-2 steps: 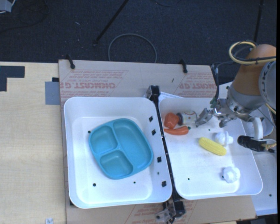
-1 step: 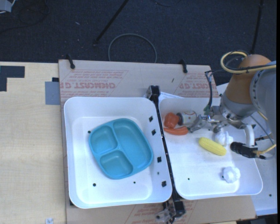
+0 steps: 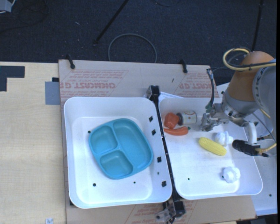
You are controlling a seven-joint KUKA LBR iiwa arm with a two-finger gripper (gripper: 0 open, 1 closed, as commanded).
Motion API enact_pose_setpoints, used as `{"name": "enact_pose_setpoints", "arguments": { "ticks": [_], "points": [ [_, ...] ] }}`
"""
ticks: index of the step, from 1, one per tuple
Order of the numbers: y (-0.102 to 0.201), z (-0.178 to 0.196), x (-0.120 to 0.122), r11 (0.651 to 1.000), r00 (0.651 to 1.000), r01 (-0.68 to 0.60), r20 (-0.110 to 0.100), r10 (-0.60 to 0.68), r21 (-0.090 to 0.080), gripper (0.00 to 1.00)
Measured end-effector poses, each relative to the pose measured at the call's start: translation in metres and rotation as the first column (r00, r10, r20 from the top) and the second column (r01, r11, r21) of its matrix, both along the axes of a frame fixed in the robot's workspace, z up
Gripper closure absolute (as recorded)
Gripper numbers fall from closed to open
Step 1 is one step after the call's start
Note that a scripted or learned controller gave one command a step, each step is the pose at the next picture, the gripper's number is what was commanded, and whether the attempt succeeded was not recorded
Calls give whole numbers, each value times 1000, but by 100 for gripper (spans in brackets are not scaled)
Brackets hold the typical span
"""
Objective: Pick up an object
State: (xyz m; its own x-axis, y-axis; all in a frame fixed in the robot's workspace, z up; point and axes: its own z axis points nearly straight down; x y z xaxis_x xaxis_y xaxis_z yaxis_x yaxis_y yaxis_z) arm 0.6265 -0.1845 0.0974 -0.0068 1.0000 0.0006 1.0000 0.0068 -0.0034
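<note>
An ear of yellow corn (image 3: 212,146) lies on its side near the middle of the right-hand white bin (image 3: 210,190), slanting down toward the right, with a small white crumpled lump (image 3: 222,137) just beside its upper right end. Up and to the left, an orange piece (image 3: 171,120) sits against a pale cylinder (image 3: 190,117), and a thin red-orange strip (image 3: 176,131) lies just below the two. A second white lump (image 3: 231,174) rests well apart from the others, near the bin's lower right corner. The arm's tool (image 3: 209,121) hangs over the upper part of this bin, above and a little left of the corn and between the pale cylinder and the first white lump; whether it is open or closed cannot be told from this slanted view, and nothing is seen between its tips. The grey arm (image 3: 245,90), with its orange band, reaches in from the right. In the left-hand white bin (image 3: 79,171), a blue divided plate (image 3: 120,147) lies tilted across the floor. Both bins sit side by side on a cardboard sheet (image 3: 111,80) on the light wooden tabletop (image 3: 23,153).
</note>
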Motion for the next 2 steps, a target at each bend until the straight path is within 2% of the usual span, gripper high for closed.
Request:
{"name": "enact_pose_setpoints", "arguments": {
  "ticks": [1,2],
  "points": [
    [10,50,2,1000,1000,5,5,-5,-1,100],
    [4,113,0,1000,1000,6,7,-6,-2,100]
  ]
}}
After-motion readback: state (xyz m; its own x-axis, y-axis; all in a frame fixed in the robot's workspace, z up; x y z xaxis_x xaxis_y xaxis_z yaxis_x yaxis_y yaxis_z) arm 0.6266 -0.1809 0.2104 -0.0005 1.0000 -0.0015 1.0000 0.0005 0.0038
